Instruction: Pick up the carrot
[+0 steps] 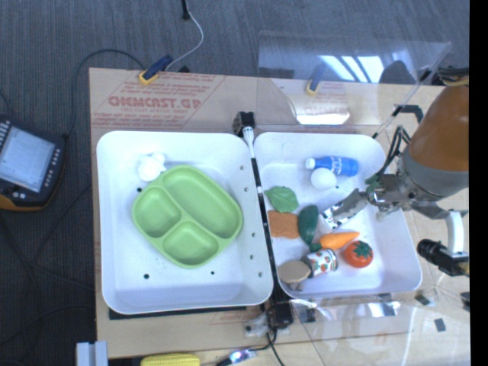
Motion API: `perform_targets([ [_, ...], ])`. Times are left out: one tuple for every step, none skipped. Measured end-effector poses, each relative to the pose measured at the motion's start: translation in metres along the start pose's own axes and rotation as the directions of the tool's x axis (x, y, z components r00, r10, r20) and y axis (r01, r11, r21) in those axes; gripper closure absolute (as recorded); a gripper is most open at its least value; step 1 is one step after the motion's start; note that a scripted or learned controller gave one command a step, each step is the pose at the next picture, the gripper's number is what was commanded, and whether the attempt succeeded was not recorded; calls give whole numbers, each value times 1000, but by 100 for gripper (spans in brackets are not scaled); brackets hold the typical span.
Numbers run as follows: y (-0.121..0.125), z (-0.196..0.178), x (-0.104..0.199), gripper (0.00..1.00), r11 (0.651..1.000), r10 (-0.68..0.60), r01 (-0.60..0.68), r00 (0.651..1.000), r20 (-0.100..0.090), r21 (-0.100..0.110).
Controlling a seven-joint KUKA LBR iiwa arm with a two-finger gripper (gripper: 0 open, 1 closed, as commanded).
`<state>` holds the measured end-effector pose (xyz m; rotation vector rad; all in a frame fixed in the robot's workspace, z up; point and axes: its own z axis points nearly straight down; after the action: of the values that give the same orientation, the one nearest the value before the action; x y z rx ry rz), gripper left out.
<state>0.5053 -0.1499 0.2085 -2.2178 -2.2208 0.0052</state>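
Note:
The carrot (339, 239), orange with a short green top, lies on its side in the right bin (396, 269), toward the front. It sits between a dark green vegetable (308, 223) on its left and a red tomato (358, 253) on its right. My gripper (334, 214) reaches in from the right and hangs low just above and behind the carrot's left end. The carrot rests on the bin floor, and nothing shows as held.
The right bin also holds a blue bottle (335, 164), a white ball (323, 178), a green leaf (282, 198), an orange-brown piece (284, 225), a small can (322, 261) and a brown disc (292, 271). In the left bin (114, 280) are a green divided plate (187, 214) and a white item (150, 166).

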Motion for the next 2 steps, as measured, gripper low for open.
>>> perform_targets([
  [11, 118, -13, 0, 969, -246, 246, 969, 5, -12],
  [14, 107, -14, 100, 969, -245, 245, 970, 10, -19],
])
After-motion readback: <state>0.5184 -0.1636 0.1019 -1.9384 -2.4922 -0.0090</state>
